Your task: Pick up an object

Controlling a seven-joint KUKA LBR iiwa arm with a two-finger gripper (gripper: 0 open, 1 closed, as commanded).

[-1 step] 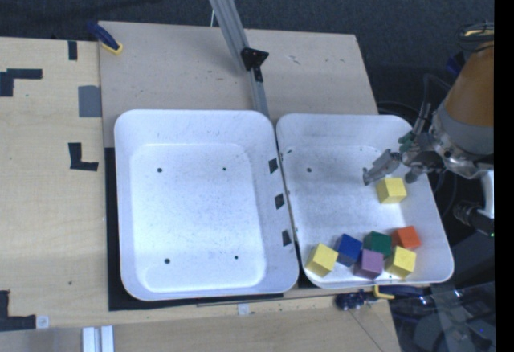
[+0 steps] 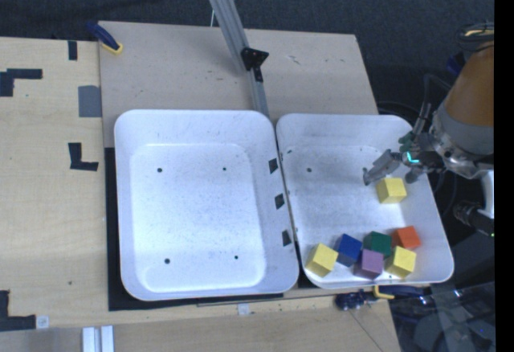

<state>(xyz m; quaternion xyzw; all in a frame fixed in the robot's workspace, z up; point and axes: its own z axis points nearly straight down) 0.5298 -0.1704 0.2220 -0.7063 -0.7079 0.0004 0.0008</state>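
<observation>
So from above you've got two white bins side by side on the wooden bench, and the arm [image 2: 474, 113] is reaching in from the right over the right bin [image 2: 337, 141]. The gripper [image 2: 391, 172] is down low in that bin with its two fingers spread apart, nothing between them. A yellow block [image 2: 392, 190] sits just beside the fingertips on the near side, close enough that I can't tell whether a finger is touching it, but it's definitely lying on the bin floor and not pinched. The rest of the blocks are bunched along the near edge of the same bin: another yellow one [image 2: 322, 259] furthest left, then a blue one [image 2: 349, 247], a purple one [image 2: 371, 263], a green one [image 2: 377, 243], one more yellow [image 2: 402, 261] and an orange one [image 2: 408, 237] on the right end, all pretty much touching each other. The left bin [image 2: 193, 133] is bare white with a few dark dots on its floor. A grey metal bar [image 2: 225, 5] slants down from the far side to where the bins meet.
</observation>
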